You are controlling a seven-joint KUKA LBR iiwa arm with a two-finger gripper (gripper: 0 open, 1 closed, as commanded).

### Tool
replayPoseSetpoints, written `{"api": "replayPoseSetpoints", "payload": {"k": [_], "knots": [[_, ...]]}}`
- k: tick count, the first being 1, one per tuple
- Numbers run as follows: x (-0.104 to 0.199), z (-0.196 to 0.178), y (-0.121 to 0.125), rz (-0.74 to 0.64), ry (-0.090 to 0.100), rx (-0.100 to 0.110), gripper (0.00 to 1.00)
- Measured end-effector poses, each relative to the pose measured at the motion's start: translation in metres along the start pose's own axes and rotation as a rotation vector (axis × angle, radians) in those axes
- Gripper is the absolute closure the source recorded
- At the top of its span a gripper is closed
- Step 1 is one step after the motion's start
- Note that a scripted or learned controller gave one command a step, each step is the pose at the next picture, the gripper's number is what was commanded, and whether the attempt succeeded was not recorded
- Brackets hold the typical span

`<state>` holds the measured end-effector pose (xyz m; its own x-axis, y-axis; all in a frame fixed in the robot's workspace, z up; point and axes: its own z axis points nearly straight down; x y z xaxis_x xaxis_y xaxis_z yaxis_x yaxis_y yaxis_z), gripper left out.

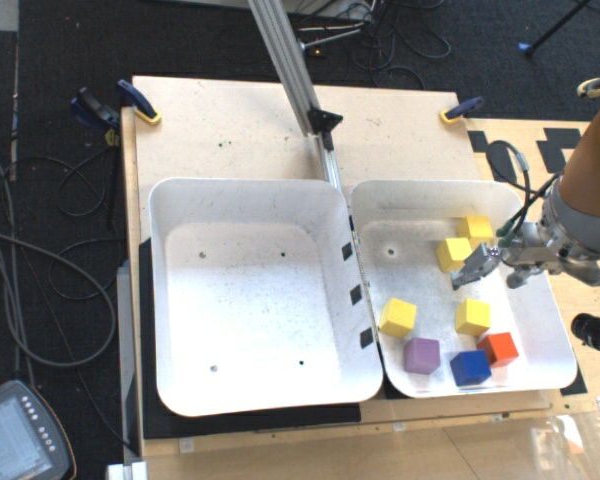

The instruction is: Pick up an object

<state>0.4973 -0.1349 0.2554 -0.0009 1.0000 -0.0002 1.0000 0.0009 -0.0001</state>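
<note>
Reaching in from the right, your gripper (pixel 492 265) hangs over the right bin (pixel 552 320) with fingers spread apart and nothing between them; one yellow cube (pixel 453 255) sits just left of the fingertips, corner turned toward you, no long axis; other cubes, yellow, purple, blue and orange, lie nearer.

Four yellow cubes (pixel 454 255); one purple cube (pixel 422 355); one blue cube (pixel 470 367); one orange-red cube (pixel 500 348); both bins (pixel 180 218) white, finely speckled; bench (pixel 230 118) pale beige.
</note>
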Motion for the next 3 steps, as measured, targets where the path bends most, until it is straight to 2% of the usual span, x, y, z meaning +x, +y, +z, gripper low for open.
{"api": "replayPoseSetpoints", "payload": {"k": [1, 3], "knots": [[0.000, 0.000, 0.000, 0.001, 0.000, -0.001, 0.00], [-0.002, 0.088, -0.003, 0.002, 0.001, 0.005, 0.00]]}}
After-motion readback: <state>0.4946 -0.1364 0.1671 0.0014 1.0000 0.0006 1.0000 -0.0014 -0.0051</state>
